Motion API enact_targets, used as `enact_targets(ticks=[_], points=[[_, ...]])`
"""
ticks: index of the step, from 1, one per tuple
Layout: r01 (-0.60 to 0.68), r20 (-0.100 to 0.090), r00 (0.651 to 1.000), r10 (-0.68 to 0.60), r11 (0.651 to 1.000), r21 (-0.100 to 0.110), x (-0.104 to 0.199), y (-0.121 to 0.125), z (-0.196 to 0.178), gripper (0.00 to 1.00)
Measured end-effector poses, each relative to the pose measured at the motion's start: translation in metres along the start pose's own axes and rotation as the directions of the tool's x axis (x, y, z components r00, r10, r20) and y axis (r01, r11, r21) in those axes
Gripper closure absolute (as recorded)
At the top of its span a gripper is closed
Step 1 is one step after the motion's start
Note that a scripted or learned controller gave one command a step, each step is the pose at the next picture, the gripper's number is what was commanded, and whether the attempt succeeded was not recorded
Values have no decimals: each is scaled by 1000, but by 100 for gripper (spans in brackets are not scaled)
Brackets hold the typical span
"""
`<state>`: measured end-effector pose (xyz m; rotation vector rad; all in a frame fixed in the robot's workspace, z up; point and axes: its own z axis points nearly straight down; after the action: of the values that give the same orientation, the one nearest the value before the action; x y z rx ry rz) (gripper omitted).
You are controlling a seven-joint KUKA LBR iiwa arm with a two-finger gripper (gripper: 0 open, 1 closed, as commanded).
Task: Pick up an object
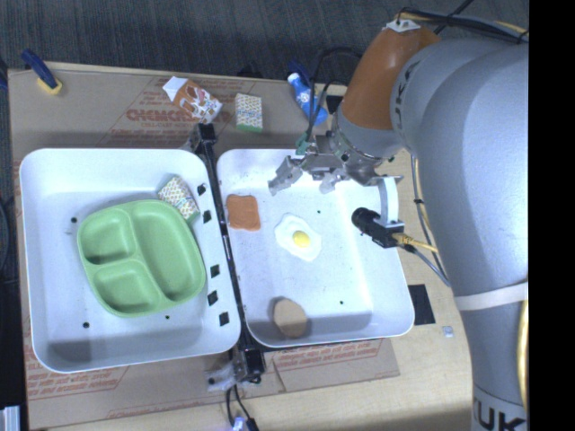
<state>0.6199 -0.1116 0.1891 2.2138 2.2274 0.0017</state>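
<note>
Scene: two white bins side by side on the bench, left bin (36, 241) and right bin (386, 303), arm coming in from the right.

Claw: the claw (305, 176) hangs over the far end of the right bin, near its far-left corner. Fingers look spread a bit, with nothing between them, though honestly the view is fuzzy there so I'd call it open-ish, not pinching anything.

Nearest pick: the orange-brown square piece (243, 212), toast-looking thing, flat on the bin floor, close to the divider between the bins. It lies to the left of the claw and a bit nearer to the camera. Roughly square, so no real long axis to line up with.

Other option: the fried egg toy (298, 238), white with a yellow yolk, sits near the middle of the right bin, on the near side of the claw and almost straight under its line. Flat and floppy-looking, so probably a harder pinch.

Third option: a tan round lump (289, 316) at the near edge of the right bin, well apart from the claw.

Left bin stuff: green divided plate (139, 259) with a small patterned packet (179, 196) touching its far-right rim. Far from the claw, so I wouldn't bother.

My guess at the step: lining up over the right bin, not yet down on anything. A short slide left and toward the near side, then a drop, should do for the toast.
</note>
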Motion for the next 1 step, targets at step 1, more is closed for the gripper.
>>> enact_targets(ticks=[1], points=[[-1, -1, 1000, 1, 1000, 5, 31, -68, -3, 0]])
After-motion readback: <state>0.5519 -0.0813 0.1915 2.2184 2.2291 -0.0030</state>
